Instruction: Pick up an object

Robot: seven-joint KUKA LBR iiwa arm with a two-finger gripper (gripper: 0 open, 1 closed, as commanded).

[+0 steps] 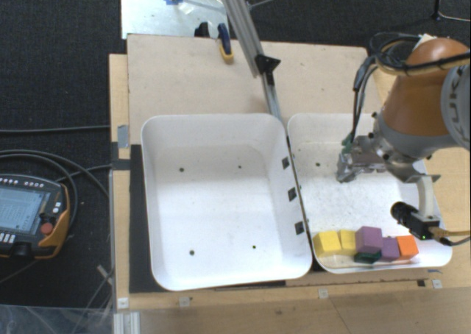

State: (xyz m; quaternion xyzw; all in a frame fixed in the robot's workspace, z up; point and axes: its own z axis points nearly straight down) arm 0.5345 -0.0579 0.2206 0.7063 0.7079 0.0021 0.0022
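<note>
Six blocks (366, 243) line right bin (324, 134) front wall; gripper (346, 171) above bin middle; claw state unclear

Coloured blocks (366, 244) clustered along the right bin's (324, 141) near edge.

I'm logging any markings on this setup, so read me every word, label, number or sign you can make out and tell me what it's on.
No text in this view reads clearly.
Arm's grey link: dark lettering at the picture's edge, cut off and too blurred to read.
Teach pendant: lit screen and buttons, too small to read.
Blocks, white bins and bench: no markings seen.
</note>
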